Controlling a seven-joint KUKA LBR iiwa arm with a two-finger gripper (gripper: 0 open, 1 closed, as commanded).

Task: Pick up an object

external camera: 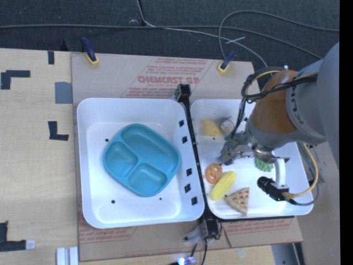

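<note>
In the camera view, we see the gripper (229, 154) low inside the right bin (300, 206), near its middle, with the grey arm (309, 104) coming in from the bin's right edge. We cannot tell how it is set, and we see nothing held in it.

The candidates lie just beside it: a donut (213, 173) and a corn cob (223, 185) toward the bin's front-left, a sandwich wedge (239, 199) at the front edge, and a yellow piece (210, 128) near the back-left corner. A green item (263, 163) sits partly under the wrist.

The left bin (88, 192) carries a blue tray (142, 159).

We judge the donut nearest; to grasp cleanly, centre over it and keep clear of the corn touching it.
</note>
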